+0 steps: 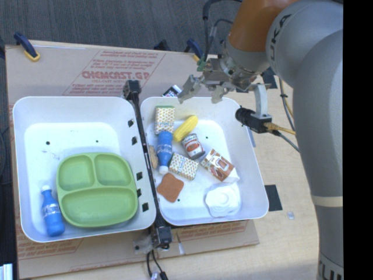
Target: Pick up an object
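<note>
My gripper [202,91] hangs over the far rim of the right bin [252,156], open, with nothing between its fingers. Just below it in that bin lie a small patterned box [164,119], a yellow banana-like toy [185,127], a dark can [193,146] and a blue bottle [164,150]. Nearer the front are a second patterned box [184,167], a brown and white carton [218,165], a flat brown piece [170,187] and a white round object [222,200].
The left bin [35,121] holds a green divided plate [96,188] and another blue bottle [51,210] at its front left corner. Black clips [132,89] sit along the seam between the bins. Cardboard lies under both bins.
</note>
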Available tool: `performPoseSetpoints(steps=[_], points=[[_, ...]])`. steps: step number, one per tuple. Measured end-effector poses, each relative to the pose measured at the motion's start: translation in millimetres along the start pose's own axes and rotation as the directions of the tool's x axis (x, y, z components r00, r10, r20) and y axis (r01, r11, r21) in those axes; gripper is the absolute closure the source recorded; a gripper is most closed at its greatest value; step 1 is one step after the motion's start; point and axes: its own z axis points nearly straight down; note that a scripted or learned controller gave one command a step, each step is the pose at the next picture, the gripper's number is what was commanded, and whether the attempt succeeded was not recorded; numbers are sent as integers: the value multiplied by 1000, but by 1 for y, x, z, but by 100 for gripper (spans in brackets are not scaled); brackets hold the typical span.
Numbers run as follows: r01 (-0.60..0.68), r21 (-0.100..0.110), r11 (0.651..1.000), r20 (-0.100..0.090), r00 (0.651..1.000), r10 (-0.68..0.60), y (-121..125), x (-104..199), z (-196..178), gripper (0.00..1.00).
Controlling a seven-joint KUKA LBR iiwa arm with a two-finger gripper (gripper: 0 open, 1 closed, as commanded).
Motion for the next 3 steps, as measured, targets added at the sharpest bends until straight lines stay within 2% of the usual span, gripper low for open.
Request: performPoseSetpoints(steps=[1, 2, 3], points=[[1, -5, 1000, 0, 1000, -1, -19, 19, -113, 0], [-2, -3, 1000, 1, 1000, 2, 10, -53, -117, 0], [5, -4, 1000, 2, 1000, -5, 10, -51, -128, 100]])
